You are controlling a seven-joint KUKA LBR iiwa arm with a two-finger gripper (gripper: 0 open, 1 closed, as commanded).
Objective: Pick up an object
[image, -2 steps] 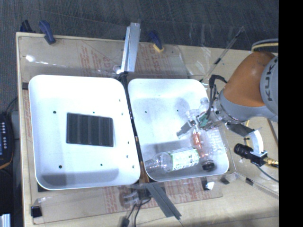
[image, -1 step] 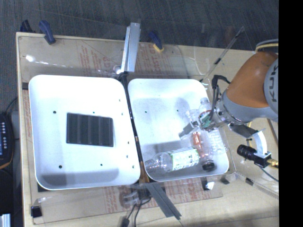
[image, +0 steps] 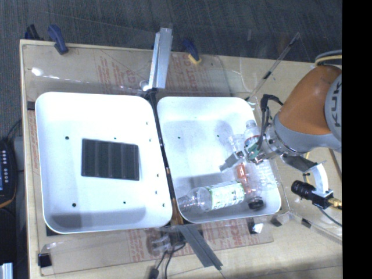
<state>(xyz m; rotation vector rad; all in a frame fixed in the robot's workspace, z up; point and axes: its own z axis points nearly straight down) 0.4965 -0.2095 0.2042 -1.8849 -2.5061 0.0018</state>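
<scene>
My gripper (image: 239,156) is low over the right side of the right bin (image: 192,112), reaching in from the right under the orange-banded wrist. Directly beneath and beside it lie clear plastic items: a small bottle with reddish contents (image: 246,179) and a crumpled clear bottle (image: 239,137). Along the bin's front wall a larger clear bottle (image: 216,196) with a green-white label lies on its side, its black cap (image: 256,203) pointing right. A dark ribbed rectangular block (image: 110,158) lies flat in the middle of the left bin (image: 58,109).
A metal divider bar (image: 160,57) stands at the back between the bins. Blue clamps (image: 58,39) hold the board's far edge. Cables and a black connector (image: 311,193) hang by the arm at the right.
</scene>
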